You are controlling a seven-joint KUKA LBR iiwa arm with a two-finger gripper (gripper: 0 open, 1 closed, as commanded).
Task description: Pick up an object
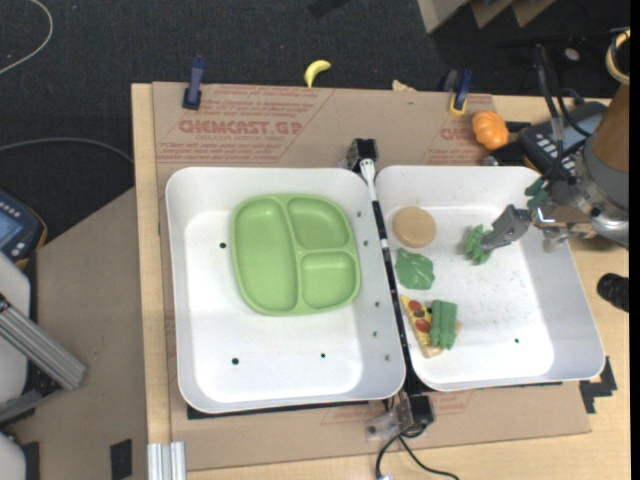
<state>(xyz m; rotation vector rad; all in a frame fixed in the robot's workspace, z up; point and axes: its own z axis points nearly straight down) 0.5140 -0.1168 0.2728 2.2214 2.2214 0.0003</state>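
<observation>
The left bin (pixel 200 268) holds a green plate (pixel 296 254) with three compartments (one long one on its left, two smaller ones on its right), lying flat near the bin's middle. A black strip (pixel 380 243) runs along the seam where the two bins meet.

In the right bin (pixel 540 338), a round tan cookie (pixel 414 226) sits near the left wall toward the back. Just in front of it lies a green leaf (pixel 414 268), and nearer still a pizza slice (pixel 424 330) with a dark green piece (pixel 443 323) resting against its right side. Further right, toward the back of the bin, a green toy (pixel 478 242) sits with the gripper (pixel 500 232) right at it: the grey fingers reach in from the right and meet the toy's upper right end, but whether they are clamped on it or merely touching I cannot tell.

Behind the right bin, on the cardboard (pixel 260 128), sits an orange (pixel 489 129). A blue clamp (pixel 193 82), a banana (pixel 317 70) and a second clamp (pixel 460 90) line the board's far edge.
</observation>
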